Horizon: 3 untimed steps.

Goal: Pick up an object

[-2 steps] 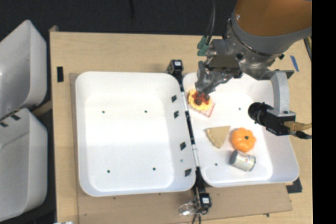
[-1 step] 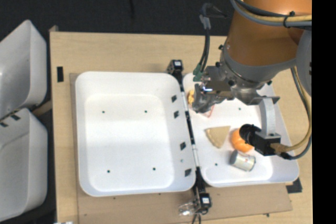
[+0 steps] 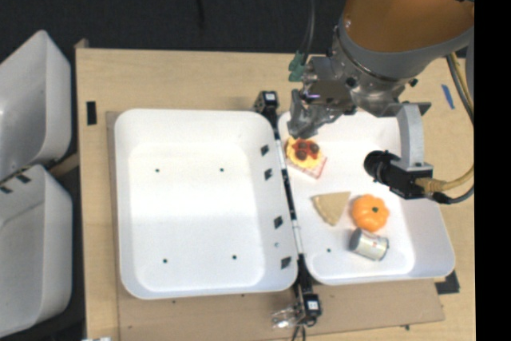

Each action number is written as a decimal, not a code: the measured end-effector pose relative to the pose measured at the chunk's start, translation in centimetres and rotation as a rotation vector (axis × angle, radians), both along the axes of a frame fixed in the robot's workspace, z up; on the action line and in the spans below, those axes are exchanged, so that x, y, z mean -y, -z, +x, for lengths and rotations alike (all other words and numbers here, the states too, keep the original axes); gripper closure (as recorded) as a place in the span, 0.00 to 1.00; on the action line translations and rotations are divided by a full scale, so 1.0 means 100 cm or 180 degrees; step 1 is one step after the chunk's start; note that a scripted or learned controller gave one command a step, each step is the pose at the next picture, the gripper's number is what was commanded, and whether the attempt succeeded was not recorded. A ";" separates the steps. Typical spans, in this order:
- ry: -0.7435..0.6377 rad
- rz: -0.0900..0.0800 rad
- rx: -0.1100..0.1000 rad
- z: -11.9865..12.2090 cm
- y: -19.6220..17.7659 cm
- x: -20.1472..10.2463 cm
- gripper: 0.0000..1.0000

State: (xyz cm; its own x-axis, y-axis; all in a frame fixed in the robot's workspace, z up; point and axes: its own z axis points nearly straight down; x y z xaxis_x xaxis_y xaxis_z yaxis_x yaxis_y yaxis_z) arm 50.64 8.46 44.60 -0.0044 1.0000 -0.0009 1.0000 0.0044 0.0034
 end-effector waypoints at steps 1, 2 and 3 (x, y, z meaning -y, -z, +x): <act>0.0027 -0.0010 -0.0043 -0.012 0.078 0.035 1.00; 0.0000 -0.0004 -0.0020 0.001 0.071 -0.004 1.00; 0.0000 -0.0006 -0.0034 -0.002 0.096 -0.041 1.00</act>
State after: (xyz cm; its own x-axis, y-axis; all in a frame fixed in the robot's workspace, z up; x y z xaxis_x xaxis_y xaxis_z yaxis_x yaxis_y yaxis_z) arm 50.43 12.57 34.96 -0.0045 1.0000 -0.0027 1.0000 0.0045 -0.0072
